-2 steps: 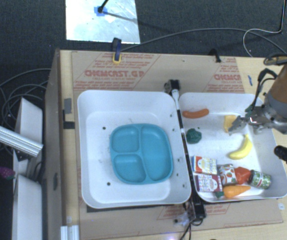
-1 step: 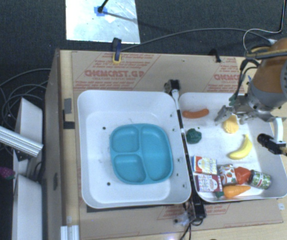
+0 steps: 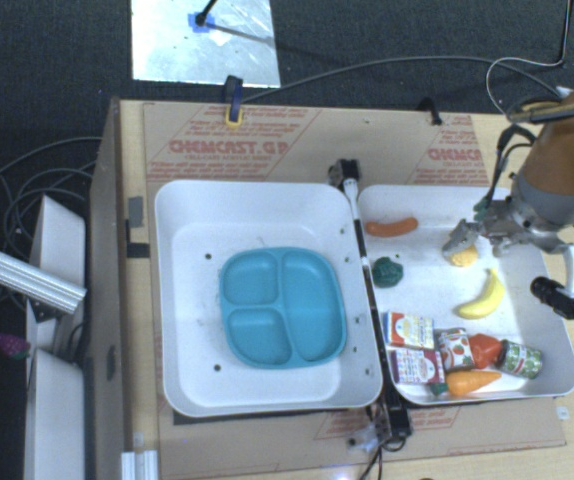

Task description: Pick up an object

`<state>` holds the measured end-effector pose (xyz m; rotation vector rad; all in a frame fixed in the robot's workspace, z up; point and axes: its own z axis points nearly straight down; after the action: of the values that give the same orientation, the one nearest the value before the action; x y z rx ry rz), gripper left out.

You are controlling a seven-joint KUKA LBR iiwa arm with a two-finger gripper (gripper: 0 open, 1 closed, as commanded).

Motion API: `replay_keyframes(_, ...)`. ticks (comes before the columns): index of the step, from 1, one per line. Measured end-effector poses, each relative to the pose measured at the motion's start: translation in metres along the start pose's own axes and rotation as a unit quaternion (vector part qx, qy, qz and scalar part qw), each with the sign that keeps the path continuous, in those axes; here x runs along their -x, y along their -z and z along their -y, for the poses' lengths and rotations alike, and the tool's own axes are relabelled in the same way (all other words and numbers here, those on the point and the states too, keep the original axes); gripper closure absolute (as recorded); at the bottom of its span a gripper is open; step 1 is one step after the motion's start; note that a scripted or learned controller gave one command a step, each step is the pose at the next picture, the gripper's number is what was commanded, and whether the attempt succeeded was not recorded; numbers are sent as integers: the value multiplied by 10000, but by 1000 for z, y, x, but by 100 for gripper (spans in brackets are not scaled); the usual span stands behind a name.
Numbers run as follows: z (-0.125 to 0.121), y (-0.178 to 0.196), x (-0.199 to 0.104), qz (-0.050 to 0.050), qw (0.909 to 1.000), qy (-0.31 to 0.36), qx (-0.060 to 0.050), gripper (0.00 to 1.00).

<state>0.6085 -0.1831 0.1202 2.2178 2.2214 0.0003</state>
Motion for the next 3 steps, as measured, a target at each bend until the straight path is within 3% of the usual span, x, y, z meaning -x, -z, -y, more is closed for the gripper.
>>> replay_keyframes(1, 52, -36, 23, -5, 10000, -3, -9, 0)
replay_keyframes(2, -17, -35, -24, -8, 10000, 12, 8, 0)
replay_keyframes(3, -54, 64, 4, 5, 10000, 16, 20, 0)
